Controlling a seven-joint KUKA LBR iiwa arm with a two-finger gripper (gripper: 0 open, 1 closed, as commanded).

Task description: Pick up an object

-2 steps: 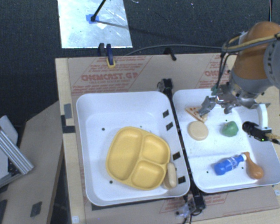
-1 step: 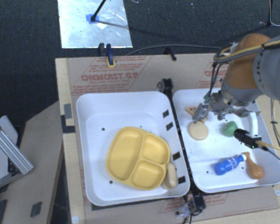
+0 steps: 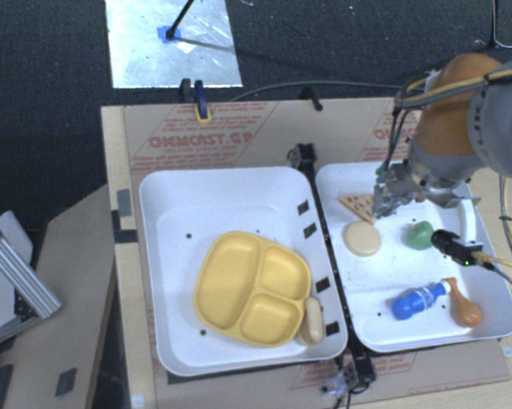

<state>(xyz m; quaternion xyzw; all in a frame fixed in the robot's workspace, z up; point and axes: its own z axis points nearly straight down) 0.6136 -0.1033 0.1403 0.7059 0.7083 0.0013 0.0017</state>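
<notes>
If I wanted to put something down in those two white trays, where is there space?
Left bin: bare floor behind and left of the yellow plate. Right bin: crowded, with the gripper, cracker, round cookie, green piece and blue bottle.

- The grey arm [image 3: 495, 126] is entering from the right edge of the view, angling down and to the left.
- Its orange band [image 3: 455, 107] is sitting just above the wrist, facing the camera.
- The gripper [image 3: 387, 200] is pointing downward at the arm's lower left end, its metal body appearing dark and compact.
</notes>
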